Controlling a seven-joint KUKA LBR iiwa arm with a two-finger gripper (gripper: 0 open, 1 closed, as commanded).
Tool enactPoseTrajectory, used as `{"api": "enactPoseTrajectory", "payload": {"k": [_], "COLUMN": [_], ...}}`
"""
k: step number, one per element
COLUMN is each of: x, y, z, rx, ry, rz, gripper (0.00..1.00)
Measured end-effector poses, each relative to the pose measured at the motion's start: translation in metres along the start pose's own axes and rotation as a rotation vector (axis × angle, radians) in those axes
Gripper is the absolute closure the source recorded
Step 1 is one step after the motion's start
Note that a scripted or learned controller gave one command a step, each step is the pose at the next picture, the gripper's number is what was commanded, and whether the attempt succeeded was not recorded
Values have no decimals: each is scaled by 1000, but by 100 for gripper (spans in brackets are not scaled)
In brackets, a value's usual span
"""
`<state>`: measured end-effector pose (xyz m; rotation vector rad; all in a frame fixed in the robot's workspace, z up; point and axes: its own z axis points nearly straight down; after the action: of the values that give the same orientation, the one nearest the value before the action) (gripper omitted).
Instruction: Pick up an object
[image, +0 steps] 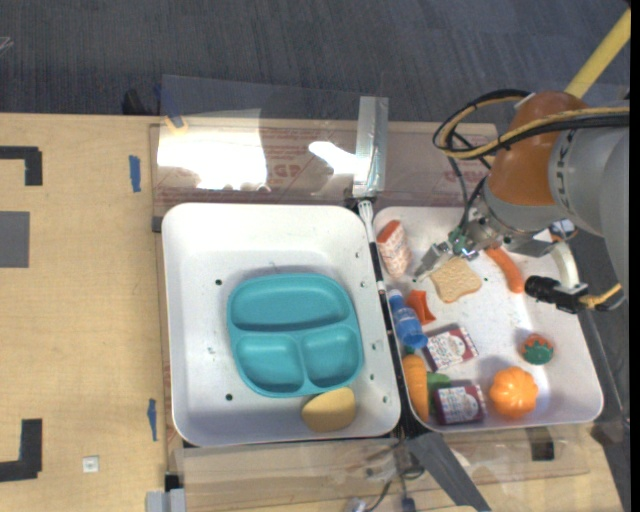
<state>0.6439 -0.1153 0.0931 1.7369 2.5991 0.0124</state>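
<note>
Toast (458, 282) lies in the right bin (580, 400), unlifted; gripper (446, 252) spread just above it, grasp pending.

Bright, even light falls from overhead. Strong white glare washes out the clear panel (262, 150) just behind the left bin (190, 300). Shadows beside that bin are soft and short. Focus looks slightly soft throughout, perhaps worst toward the frame's corners.
</note>
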Motion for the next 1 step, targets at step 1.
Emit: {"api": "enactPoseTrajectory", "payload": {"k": [1], "x": [-2], "y": [2], "z": [-14], "rx": [-8], "ry": [-6], "rz": [-2], "gripper": [100]}}
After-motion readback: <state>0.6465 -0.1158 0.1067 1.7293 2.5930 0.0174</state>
